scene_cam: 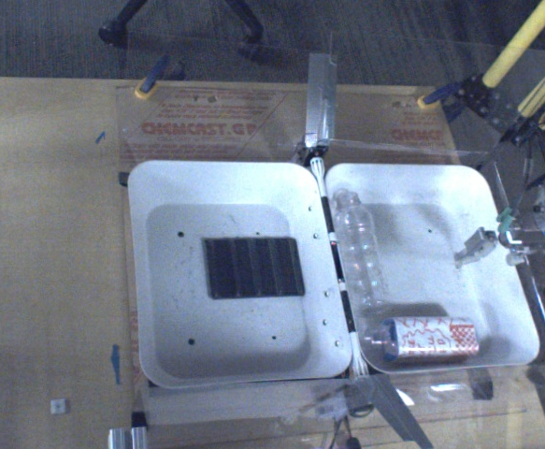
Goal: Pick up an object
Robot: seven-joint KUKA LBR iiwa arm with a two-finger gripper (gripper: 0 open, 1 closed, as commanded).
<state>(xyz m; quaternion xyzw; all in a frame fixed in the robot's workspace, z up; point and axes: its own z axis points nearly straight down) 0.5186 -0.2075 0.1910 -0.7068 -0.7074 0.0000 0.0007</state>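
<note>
While the gripper [478,244] is seen above the right bin [440,181], finger state cannot be told, bottle [356,246] at its left wall, can [426,337] near its front.

A single fixed camera looks down at a slant on both white bins [150,251], taking in the whole bench [38,251].

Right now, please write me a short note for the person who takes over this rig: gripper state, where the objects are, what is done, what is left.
Gripper: over the right bin, near its right side, holding nothing; whether it is open is unclear.
Objects: clear plastic bottle lies along the right bin's left wall. Red-and-white can lies on its side near the front wall. Dark ridged tray sits in the middle of the left bin.
Done: nothing picked yet.
Left: grasp and lift one object.
</note>
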